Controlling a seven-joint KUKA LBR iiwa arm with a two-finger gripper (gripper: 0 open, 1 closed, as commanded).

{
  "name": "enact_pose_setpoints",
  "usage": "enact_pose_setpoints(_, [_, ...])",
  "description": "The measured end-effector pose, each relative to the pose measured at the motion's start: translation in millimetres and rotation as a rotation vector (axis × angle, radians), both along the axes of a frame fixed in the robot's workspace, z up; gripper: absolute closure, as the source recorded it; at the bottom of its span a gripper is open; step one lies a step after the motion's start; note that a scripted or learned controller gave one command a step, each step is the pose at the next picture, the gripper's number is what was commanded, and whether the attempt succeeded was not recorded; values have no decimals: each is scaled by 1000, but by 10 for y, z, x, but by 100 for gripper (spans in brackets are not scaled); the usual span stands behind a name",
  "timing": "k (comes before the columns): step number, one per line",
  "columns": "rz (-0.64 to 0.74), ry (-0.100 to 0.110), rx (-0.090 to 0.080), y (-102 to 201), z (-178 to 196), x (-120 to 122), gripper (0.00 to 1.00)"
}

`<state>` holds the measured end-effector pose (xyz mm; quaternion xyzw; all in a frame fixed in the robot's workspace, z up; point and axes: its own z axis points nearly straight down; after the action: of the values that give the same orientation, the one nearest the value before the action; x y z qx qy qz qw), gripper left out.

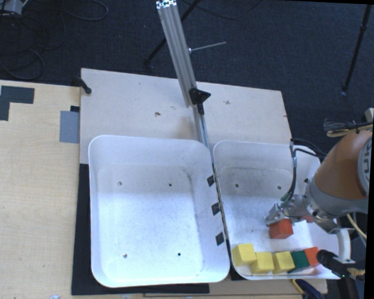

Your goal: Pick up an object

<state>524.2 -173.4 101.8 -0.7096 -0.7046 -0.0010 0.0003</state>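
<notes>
Now we are at the grasp step: our tool sits low in the right bin, just above the orange block; whether it grips, we cannot tell. Next we should lift straight and check.

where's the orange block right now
The orange block sits in the right bin, toward its right side, just under the gripper and above the row of yellow blocks along the near edge.

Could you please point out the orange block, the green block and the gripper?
orange block (pixel 281 230): camera view, its top face.
green block (pixel 300 259): camera view, its top face.
gripper (pixel 276 215): camera view, at its fingertips.
</notes>
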Motion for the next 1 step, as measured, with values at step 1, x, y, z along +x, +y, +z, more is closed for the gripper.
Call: enact_pose_setpoints(1, [13, -5, 0, 683, 1075, 511, 100])
